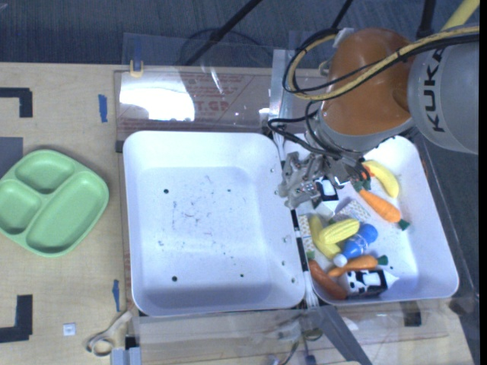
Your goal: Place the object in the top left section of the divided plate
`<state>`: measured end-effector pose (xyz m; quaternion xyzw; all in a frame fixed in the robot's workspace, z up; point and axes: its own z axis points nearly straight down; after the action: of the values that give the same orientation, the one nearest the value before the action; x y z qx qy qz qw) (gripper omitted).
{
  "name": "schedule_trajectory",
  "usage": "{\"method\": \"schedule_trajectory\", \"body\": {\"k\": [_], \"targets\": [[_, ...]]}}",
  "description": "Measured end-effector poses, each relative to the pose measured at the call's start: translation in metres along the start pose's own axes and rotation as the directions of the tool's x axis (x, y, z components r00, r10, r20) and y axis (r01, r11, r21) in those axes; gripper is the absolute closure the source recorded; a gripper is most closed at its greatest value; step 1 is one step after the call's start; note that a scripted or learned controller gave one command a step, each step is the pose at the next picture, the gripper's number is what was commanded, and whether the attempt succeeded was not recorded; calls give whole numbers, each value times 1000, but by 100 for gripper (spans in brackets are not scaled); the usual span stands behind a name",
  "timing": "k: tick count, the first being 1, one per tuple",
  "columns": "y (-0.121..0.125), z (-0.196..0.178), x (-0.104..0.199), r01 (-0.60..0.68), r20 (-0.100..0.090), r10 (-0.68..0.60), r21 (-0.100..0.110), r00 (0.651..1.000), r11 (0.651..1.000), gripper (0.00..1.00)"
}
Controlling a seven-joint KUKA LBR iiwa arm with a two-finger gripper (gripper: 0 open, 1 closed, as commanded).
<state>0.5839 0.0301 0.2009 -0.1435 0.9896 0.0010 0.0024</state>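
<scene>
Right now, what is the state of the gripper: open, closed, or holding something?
Gripper: cannot be told. It hangs over the left edge of the right bin, above the toys, and nothing is visibly held.

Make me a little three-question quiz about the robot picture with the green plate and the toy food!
1. True or false: the green divided plate sits inside the left bin.
2. Which bin holds the toy banana? A) left B) right
3. Fill in: the gripper hangs over the ____ bin's left edge.

Key: 1 false, it lies on the bench beside the bins. 2 B. 3 right.
</scene>
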Motion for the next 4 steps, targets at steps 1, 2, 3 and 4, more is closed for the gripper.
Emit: {"method": "schedule_trajectory", "body": {"k": [1, 2, 3, 4], "targets": [[75, -7, 73, 103, -2, -103, 0, 995, 995, 100], [133, 2, 40, 157, 2, -157, -1, 988, 988, 100], [214, 6, 29, 135, 2, -135, -2, 991, 991, 100], [213, 110, 29, 407, 9, -407, 2, 913, 913, 100]]}}
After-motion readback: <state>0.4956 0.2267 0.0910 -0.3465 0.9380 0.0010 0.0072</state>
